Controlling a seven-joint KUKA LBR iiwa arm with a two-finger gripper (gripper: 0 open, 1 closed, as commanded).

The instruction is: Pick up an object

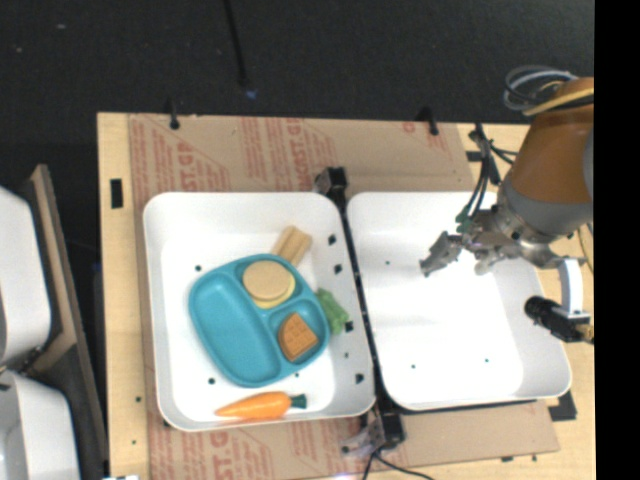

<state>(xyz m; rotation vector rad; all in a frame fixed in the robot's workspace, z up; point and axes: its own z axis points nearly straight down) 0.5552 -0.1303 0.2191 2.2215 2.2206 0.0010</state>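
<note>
The tool (455, 251) hung over the right bin (420, 368), its state impossible to tell; no pick was made, every object lay beside the blue tray (232, 328).

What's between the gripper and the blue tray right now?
In the camera view: bare floor of the right bin, then the bins' shared rims, between gripper and blue tray.

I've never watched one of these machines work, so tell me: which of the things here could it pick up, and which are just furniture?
Could be picked up, all in the left bin:
blue tray
round cracker
brown biscuit
wooden block
green piece
carrot

Just there:
right bin, with the gripper over it
cardboard sheet
</note>
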